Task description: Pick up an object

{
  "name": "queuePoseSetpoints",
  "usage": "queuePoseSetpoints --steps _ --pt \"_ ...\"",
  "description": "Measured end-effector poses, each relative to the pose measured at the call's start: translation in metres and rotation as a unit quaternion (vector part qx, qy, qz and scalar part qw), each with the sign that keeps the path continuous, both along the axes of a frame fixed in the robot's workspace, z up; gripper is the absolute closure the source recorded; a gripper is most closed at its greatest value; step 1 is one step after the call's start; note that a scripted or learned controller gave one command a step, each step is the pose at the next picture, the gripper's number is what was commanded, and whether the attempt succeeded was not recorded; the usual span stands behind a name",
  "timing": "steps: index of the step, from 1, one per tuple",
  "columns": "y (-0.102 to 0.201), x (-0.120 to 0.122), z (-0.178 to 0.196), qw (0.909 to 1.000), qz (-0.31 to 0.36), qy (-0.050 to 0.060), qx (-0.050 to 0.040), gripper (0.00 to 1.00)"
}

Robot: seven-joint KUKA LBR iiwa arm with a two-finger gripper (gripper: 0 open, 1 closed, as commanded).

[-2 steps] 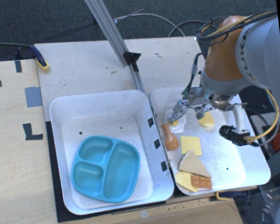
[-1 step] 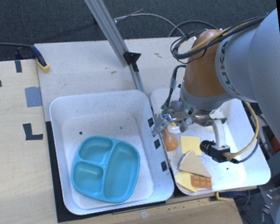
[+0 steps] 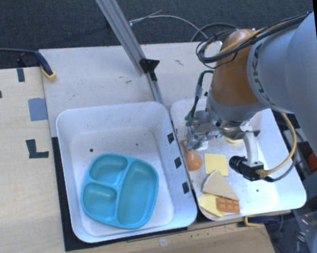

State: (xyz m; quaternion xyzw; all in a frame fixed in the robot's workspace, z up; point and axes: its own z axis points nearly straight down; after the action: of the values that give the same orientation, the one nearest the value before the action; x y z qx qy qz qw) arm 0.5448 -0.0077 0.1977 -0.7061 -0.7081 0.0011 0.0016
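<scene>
My gripper point(image 3: 197, 138) reaches down into the left part of the right bin point(image 3: 281, 194), under the orange-banded wrist. Just below its tip lies a small orange-brown egg-shaped object point(image 3: 193, 160). A yellow cheese square point(image 3: 216, 163) sits to the right of that. A tan wedge point(image 3: 217, 183) and a waffle-like piece point(image 3: 227, 205) on a yellow round point(image 3: 209, 205) lie near the bin's front. The arm hides the fingers' gap.
The left bin point(image 3: 72, 128) holds a blue divided plate point(image 3: 120, 189) at its front left. A metal pole point(image 3: 126, 35) slants down to the divider between the bins. A black cable fitting point(image 3: 245, 168) hangs beside the cheese.
</scene>
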Motion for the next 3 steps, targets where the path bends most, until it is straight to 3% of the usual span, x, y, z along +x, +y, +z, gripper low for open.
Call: queuePoseSetpoints --steps 1,2,3 --pt "0.047 0.043 -0.010 1.0000 0.002 -0.002 0.0003 1.00" --pt "0.052 0.044 -0.010 1.0000 -0.001 -0.001 -0.0004 1.00" --pt "0.036 0.025 0.062 1.0000 -0.002 -0.004 -0.0004 1.00"
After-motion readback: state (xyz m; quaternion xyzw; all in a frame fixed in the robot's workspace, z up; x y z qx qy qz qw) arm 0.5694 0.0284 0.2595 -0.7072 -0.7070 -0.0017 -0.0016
